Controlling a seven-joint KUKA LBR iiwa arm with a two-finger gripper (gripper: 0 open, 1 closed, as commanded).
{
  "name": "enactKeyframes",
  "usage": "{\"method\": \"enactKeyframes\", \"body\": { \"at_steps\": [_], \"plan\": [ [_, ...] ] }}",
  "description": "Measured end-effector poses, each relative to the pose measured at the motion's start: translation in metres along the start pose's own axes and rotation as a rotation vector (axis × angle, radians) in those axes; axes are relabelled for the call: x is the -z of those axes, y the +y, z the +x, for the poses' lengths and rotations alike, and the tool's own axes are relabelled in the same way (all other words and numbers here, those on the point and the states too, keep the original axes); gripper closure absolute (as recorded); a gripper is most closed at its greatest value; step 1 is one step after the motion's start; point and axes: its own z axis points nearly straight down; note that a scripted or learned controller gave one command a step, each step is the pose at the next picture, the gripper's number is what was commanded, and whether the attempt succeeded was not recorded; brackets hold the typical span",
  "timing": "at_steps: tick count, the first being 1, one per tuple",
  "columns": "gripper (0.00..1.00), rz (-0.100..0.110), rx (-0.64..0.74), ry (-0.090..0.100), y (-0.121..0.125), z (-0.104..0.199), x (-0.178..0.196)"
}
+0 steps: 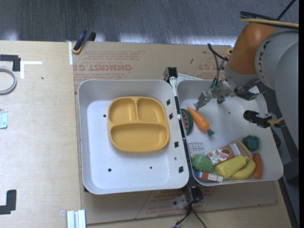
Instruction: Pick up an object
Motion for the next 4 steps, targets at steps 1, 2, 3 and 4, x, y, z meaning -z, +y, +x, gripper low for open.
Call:
{"method": "enactKeyframes", "body": {
  "at_steps": [1, 2, 3, 4],
  "plan": [
    [0.00, -0.008, 0.131, -0.018, -0.041, 0.023, 0.004],
    [0.00, -0.001, -0.254, -0.002, -0.096, 0.038, 0.000],
    [0.00, -0.003, -0.190, -0.001, -0.119, 0.058, 0.000],
    [0.00, -0.012, -0.191, -0.008, -0.149, 0.063, 0.002]
  ]
}}
